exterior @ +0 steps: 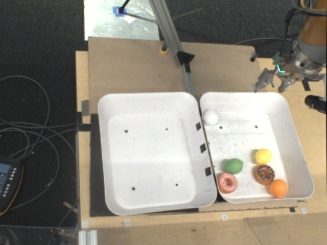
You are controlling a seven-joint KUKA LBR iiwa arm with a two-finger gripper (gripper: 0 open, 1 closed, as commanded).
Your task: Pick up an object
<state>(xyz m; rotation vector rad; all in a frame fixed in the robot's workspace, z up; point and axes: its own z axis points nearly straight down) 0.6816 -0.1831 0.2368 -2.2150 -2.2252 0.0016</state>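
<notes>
Six small objects are seen in the right bin (294, 131): white ball (211, 117), green ball (234, 165), yellow ball (263, 155), two doughnuts, orange. The gripper (273, 81) is held spread and empty above the bin's far rim.

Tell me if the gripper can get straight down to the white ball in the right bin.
Probably yes. The white ball sits alone near the right bin's far left corner, nothing over it; the open gripper hangs above the far rim.
</notes>
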